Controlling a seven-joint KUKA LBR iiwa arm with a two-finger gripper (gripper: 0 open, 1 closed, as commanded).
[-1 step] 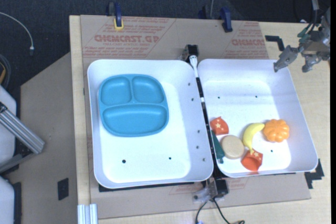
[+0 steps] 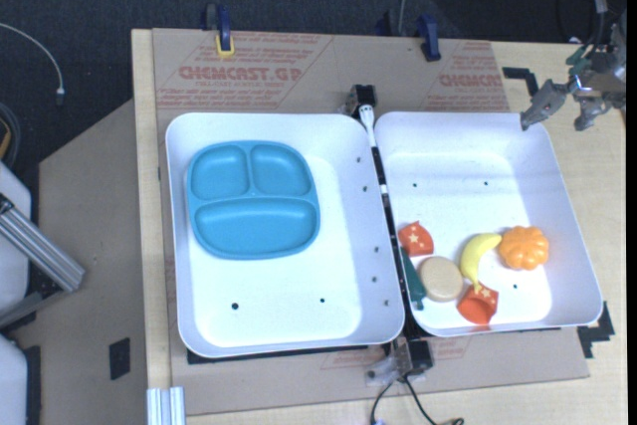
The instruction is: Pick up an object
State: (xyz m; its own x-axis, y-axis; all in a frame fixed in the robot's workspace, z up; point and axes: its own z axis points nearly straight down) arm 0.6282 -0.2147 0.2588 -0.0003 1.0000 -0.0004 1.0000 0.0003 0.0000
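A: Setting?
B: Dark blue carpet lay around a cardboard-topped bench (image 2: 299,65) printed with red lettering. Two blue clamps held its far edge. Two white bins sat side by side on it, touching along a black hinge strip.

A: Left bin (image 2: 279,314)?
B: It held a blue divided plate (image 2: 255,199), three compartments, lying flat in the far-left part of the bin.

A: Right bin (image 2: 468,154)?
B: All items were clustered at the near end. A red piece (image 2: 417,239) lay nearest the divider. Just near of it was a tan disc (image 2: 440,278), with a small green item (image 2: 412,286) at its left edge. A banana (image 2: 478,255) curved against the disc's right side. An orange pumpkin-like toy (image 2: 524,247) sat just right of the banana. A second red-orange piece (image 2: 479,304) lay at the near side, below the banana.

A: Gripper (image 2: 560,109)?
B: At the far right corner, over the bench just outside the right bin's rim, well apart from the toys. Fingers were spread wide, with nothing between them.

A: Any contact with the toys?
B: None seen.
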